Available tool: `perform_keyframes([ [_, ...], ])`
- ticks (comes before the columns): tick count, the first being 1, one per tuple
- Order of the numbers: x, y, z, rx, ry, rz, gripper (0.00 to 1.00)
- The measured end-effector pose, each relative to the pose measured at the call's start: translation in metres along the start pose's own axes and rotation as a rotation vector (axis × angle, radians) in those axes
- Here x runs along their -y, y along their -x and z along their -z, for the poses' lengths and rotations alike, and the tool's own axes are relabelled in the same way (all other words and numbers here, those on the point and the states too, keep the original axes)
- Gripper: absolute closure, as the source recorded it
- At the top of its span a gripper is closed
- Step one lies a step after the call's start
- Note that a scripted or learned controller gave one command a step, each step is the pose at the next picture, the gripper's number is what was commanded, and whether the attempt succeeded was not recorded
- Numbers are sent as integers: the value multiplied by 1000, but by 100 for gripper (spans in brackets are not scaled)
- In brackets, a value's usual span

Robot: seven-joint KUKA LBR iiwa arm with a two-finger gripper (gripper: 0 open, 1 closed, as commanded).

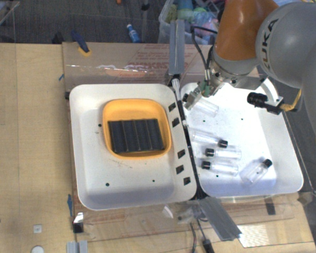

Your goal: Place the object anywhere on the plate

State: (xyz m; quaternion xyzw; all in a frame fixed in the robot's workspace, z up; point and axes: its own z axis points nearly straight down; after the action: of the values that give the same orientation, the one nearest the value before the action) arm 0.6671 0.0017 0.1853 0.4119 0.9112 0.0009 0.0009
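The table (26,141) is light wood-grain, and on it sit two shallow white bins with rounded corners, side by side and touching along a dark seam with black clips.

The left bin (89,188) holds one plate (137,107): orange-yellow, squarish with rounded corners and a raised rim. On the plate lies one dark grey ribbed slab (136,136), rectangular, with about five parallel ridges running across its short side. It covers the lower middle of the plate and leaves the upper rim bare.

The right bin (284,167) holds the task's things: clear plastic vials with black caps, glossy and nearly see-through against the white floor. Four capped ones can be counted: three lie close together near the bin's middle, at (213,140), (224,153) and (220,166), all on their sides with the caps to the left or right, and a fourth (257,169) lies tilted toward the bin's lower right. A fifth clear tube (206,108) lies near the upper left corner, just below the gripper; its cap cannot be made out.

The gripper (196,95) hangs over that upper left corner, close to the seam, with a small green part at its tip. Whether the fingers are open or closed, or gripping anything, cannot be told here.

Above it is the arm (289,41), smooth grey with an orange band (242,22), and part of the lettering "KUKA" reads on the grey shell.
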Motion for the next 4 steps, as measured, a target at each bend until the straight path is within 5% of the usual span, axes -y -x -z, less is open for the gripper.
perform_keyframes([
  [1, 0, 0, 0, 0, 1, 0, 0],
  [2, 33, 33, 51, 4, 3, 104, 0],
  [3, 32, 35, 62, 8, 10, 100, 100],
  [4, 48, 49, 68, 6, 3, 247, 100],
])
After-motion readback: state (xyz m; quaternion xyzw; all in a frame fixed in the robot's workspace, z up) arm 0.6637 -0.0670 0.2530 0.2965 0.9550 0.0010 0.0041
